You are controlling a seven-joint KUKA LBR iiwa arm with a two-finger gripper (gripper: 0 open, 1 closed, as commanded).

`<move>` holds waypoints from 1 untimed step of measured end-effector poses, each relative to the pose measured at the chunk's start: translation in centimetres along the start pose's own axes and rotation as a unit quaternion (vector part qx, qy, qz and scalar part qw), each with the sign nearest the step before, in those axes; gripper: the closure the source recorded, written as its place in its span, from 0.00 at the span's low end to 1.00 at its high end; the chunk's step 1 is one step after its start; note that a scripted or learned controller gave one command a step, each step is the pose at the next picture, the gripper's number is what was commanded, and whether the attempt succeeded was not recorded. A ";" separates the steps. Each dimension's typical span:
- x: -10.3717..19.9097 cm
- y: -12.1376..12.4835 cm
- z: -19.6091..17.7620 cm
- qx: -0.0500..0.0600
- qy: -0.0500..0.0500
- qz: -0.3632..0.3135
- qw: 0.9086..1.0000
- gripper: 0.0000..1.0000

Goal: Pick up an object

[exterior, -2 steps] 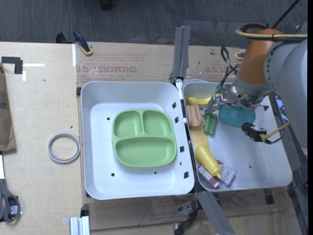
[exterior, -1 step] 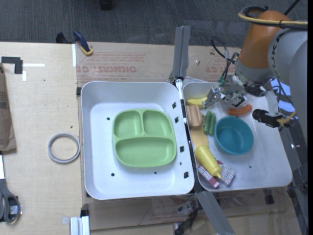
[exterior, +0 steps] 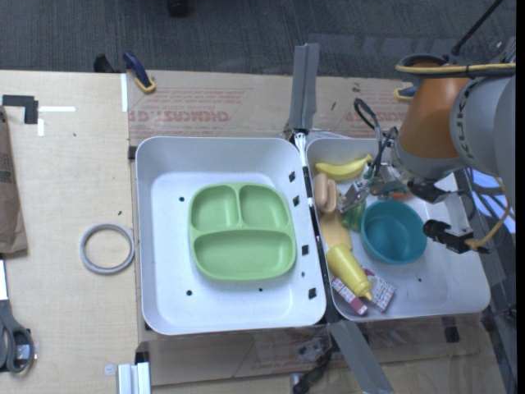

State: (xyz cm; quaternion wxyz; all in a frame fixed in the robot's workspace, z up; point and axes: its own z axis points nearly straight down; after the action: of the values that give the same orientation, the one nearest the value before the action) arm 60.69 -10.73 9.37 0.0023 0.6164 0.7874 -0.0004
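My gripper (exterior: 358, 194) hangs low over the left part of the right bin (exterior: 459, 294), at the end of the grey arm with its orange band (exterior: 431, 117). It is just below a yellow banana (exterior: 342, 168) and just left of the rim of a blue bowl (exterior: 394, 231). A beige bun-like piece (exterior: 325, 193) lies to its left, and a small green object (exterior: 353, 217) sits right under it. A yellow squeeze bottle (exterior: 350, 272) and a pink and white packet (exterior: 365, 296) lie nearer the front. Nothing visibly hangs from the gripper.
The left bin (exterior: 156, 220) holds a green divided plate (exterior: 243, 231). On the bench to the left lie a grey tape ring (exterior: 107, 247), scissors (exterior: 15, 347) and a blue clamp (exterior: 139, 71). A grey post (exterior: 304, 89) rises between the bins at the back.
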 end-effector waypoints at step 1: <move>-5.0 -0.3 0.2 0.001 0.001 0.082 0.997 0.00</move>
State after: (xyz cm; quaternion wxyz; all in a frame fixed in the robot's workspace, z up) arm 61.56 -15.65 9.21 0.0007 0.6791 0.7341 -0.0002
